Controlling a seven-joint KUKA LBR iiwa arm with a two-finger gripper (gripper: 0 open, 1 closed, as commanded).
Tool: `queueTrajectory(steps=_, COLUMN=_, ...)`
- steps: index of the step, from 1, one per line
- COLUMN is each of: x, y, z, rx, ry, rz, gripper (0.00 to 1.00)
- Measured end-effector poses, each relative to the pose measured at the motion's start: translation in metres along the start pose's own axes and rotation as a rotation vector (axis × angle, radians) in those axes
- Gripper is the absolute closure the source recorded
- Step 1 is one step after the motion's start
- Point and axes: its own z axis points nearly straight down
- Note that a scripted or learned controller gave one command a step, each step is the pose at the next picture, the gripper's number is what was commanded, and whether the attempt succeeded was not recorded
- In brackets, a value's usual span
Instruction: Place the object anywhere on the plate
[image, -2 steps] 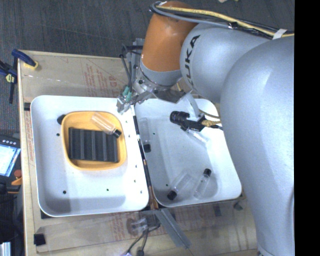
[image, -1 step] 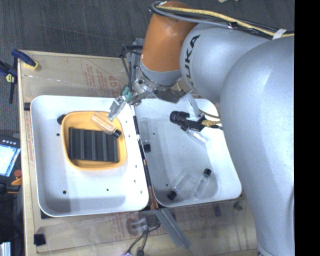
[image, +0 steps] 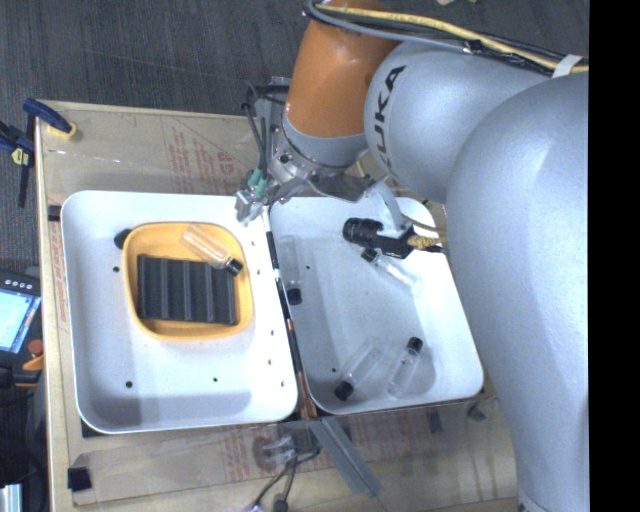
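A yellow plate (image: 133, 262) with a dark ridged insert (image: 187, 290) sits in the left bin (image: 100, 380). A clear vial with a black cap (image: 211, 246) lies on the plate's upper right part, its cap pointing right. My gripper (image: 250, 203) hangs over the back right corner of the left bin, just above and to the right of the vial, apart from it. Nothing shows in the gripper.
The right bin (image: 455, 340) holds two clear vials with black caps near its front, one (image: 357, 376) beside the other (image: 402, 362). Another clear vial (image: 389, 268) lies toward its back. A small dark piece (image: 293, 295) sits by the divider. The arm covers the bench's right side.
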Motion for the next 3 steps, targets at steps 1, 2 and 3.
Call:
queueTrajectory(steps=1, x=0.0001, y=0.0001, z=0.0000, rx=0.000, ry=0.000, rz=0.000, gripper=0.00)
queueTrajectory(steps=2, x=-0.0002, y=0.0003, z=-0.0094, rx=0.000, ry=0.002, rz=0.000, gripper=1.00)
queueTrajectory(steps=3, x=-0.0002, y=0.0004, z=-0.0094, rx=0.000, ry=0.002, rz=0.000, gripper=0.00)
